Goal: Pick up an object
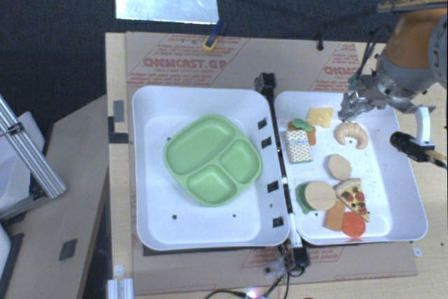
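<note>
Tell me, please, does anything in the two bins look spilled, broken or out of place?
Nothing stands out. The green tray lies flat in the left bin. The toy foods, such as the croissant and pizza slice, lie apart in the right bin, none spilled outside.

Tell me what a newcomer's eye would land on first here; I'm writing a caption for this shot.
The green divided plate stands out first, lying alone in the left bin. Next comes the cluster of toy food in the right bin: a croissant, a cheese wedge, a pizza slice and more. At the upper right, the gripper hangs just above the croissant.
</note>
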`<state>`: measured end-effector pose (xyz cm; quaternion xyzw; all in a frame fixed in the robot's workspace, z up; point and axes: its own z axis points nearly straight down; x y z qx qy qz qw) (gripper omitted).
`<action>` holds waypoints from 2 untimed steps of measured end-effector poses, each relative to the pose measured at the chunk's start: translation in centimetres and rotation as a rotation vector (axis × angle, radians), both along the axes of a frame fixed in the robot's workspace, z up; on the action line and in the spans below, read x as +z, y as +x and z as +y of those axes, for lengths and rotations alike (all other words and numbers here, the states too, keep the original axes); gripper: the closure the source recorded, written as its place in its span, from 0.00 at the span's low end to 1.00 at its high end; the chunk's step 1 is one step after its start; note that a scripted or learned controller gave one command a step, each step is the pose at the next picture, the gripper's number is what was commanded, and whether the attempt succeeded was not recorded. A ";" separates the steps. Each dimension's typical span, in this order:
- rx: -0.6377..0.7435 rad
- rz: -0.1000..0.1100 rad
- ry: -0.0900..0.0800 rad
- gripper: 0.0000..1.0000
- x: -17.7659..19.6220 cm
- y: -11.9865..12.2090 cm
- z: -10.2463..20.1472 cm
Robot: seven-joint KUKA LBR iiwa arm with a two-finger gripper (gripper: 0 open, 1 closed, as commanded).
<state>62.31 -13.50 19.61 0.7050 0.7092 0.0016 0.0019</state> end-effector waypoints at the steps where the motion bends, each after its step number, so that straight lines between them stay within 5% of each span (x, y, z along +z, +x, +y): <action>1: 0.000 0.001 0.000 1.00 3.0 0.1 0.0; 2: 0.003 0.001 0.001 1.00 2.2 2.1 4.9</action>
